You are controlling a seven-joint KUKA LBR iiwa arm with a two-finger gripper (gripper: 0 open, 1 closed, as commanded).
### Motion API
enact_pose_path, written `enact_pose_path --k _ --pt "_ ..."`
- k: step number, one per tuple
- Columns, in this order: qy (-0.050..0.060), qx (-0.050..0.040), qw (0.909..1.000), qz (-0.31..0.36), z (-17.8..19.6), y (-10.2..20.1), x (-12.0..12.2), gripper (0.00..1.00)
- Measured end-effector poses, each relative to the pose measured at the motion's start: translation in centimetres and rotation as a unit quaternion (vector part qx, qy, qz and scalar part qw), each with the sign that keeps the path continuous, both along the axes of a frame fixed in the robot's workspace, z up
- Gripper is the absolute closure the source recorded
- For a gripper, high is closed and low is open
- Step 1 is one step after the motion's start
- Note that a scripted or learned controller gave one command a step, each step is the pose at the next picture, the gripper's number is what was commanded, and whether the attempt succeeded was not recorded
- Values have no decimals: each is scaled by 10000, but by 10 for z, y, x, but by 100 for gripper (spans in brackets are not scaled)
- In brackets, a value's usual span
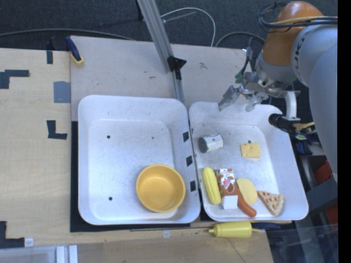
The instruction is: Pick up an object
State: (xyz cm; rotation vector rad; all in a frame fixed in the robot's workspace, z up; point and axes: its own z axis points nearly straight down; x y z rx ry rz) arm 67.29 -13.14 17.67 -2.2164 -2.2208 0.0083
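The claw (239, 101) hangs spread open and holding nothing over the back rim of the right bin (289, 147). Below it lie a small can (211, 143), a cheese slice (250, 150) and other toy foods; a yellow bowl (160, 188) sits in the left bin (93, 147).

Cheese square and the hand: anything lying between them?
In the camera view, bare white bin floor separates the hand from the cheese square.

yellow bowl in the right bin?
No, the yellow bowl sits in the left bin; the right bin holds the small food items.
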Motion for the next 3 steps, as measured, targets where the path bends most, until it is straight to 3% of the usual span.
enact_pose_path --k 1,2,3 --pt "-24 2 10000 3 -59 5 -4 0" --pt "-22 3 10000 12 -49 6 -4 100" --pt "-58 -2 10000 -3 13 1 -1 100"
